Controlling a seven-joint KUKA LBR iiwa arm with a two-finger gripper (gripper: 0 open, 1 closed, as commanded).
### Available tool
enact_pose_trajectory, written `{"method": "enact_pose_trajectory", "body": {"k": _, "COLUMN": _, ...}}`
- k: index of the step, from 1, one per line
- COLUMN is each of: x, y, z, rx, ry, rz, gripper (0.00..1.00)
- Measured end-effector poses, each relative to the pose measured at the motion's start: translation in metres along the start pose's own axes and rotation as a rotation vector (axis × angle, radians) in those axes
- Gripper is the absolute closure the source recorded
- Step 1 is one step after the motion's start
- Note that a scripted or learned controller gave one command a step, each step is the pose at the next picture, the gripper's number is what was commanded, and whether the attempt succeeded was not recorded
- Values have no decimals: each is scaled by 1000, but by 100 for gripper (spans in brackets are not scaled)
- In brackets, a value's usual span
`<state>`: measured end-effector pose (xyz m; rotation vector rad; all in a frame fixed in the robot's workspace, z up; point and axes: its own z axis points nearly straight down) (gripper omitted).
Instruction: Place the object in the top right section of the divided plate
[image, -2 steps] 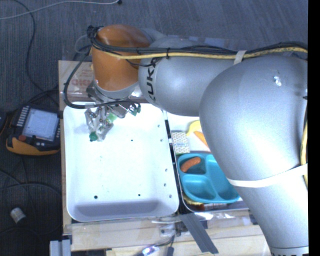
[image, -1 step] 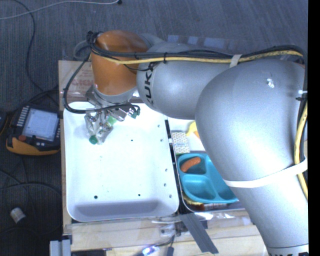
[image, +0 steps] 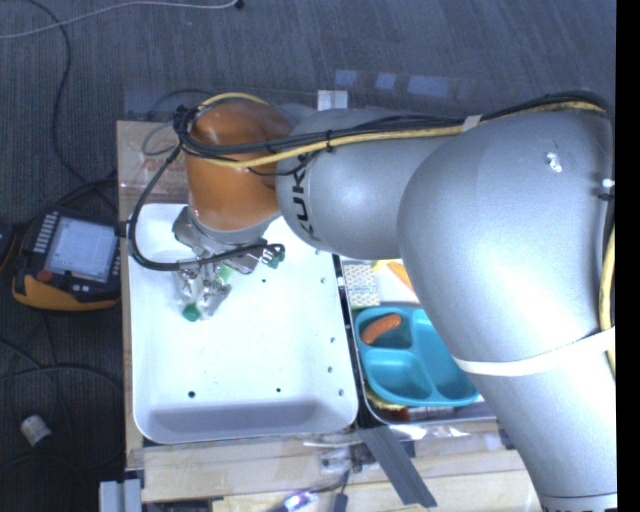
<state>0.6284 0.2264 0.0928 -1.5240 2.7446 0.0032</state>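
Nearest the lens, the grey KUKA arm (image: 480, 220) bulks across the right of the frame, its orange band (image: 232, 165) sitting at upper centre-left. Far left, on the dark carpet, lies a yellow-edged handheld control pendant with a pale screen (image: 70, 258). Moving right, the shallow white left bin (image: 250, 400) takes the centre-left, and the end effector (image: 205, 290) hangs over its upper left part. Something small and green (image: 192, 312) sits at its tip; whether it is gripped, and how far the tip is parted, I cannot tell. Further right, in the neighbouring bin, rests the blue divided plastic plate (image: 415, 375), partly hidden under the arm, with an orange sausage-shaped object (image: 382, 327) in its upper left section. So the plate lies right of, and slightly lower in the frame than, the end effector, across the bins' shared wall.
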Motion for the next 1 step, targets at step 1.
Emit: {"method": "enact_pose_trajectory", "body": {"k": 1, "x": -14, "y": -19, "z": 4, "rx": -5, "ry": -2, "rz": -384, "gripper": 100}}
